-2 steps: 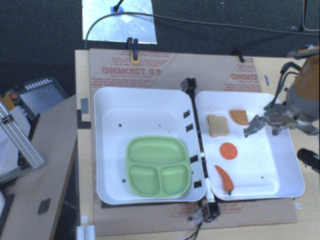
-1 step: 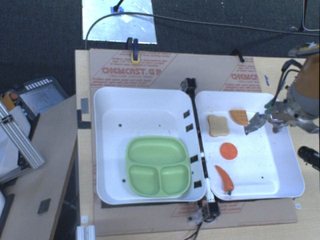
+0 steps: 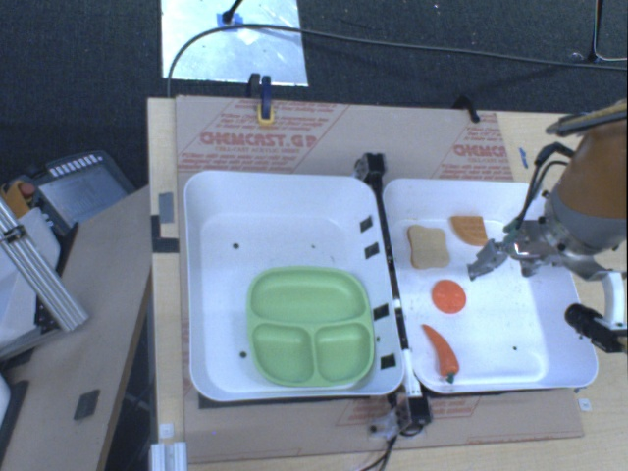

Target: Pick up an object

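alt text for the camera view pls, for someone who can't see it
The arm's gripper hovers over the right white bin, holding nothing, near a tan bread slice, an orange toast-like piece, a red tomato slice and a red chili pepper. The left white bin holds a green divided plate.

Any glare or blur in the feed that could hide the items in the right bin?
Camera view: even, soft light; the right bin shows faint shadows, no glare. The toast slice, red disc and chili pepper read clearly. The gripper looks slightly soft. Strong glare sits on the metal sheet beyond the bench.
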`<state>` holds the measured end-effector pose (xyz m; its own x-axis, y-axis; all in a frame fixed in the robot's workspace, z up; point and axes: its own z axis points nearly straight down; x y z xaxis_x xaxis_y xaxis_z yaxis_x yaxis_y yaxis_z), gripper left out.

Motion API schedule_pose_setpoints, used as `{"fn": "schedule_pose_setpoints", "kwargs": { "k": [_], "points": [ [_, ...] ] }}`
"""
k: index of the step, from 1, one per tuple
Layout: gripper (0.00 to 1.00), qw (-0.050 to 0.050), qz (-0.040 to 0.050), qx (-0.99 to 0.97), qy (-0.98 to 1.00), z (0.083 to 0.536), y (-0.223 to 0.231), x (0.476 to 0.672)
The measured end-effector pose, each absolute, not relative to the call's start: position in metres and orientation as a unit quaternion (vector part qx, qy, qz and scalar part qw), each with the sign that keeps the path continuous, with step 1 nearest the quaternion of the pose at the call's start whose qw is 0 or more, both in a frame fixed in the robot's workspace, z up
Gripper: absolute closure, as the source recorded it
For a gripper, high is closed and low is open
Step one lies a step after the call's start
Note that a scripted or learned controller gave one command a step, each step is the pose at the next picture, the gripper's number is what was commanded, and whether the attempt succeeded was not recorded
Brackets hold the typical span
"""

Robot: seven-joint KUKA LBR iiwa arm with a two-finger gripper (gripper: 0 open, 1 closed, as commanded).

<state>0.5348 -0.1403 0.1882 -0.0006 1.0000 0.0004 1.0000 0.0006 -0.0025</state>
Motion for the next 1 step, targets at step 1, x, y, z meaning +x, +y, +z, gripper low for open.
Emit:
{"fn": "schedule_pose_setpoints", "kwargs": {
  "k": [1],
  "points": [
    [0.0,0.001,0.0006,-0.707,-0.708,0.1456,-0.1439,0.5332]
  ]
}}
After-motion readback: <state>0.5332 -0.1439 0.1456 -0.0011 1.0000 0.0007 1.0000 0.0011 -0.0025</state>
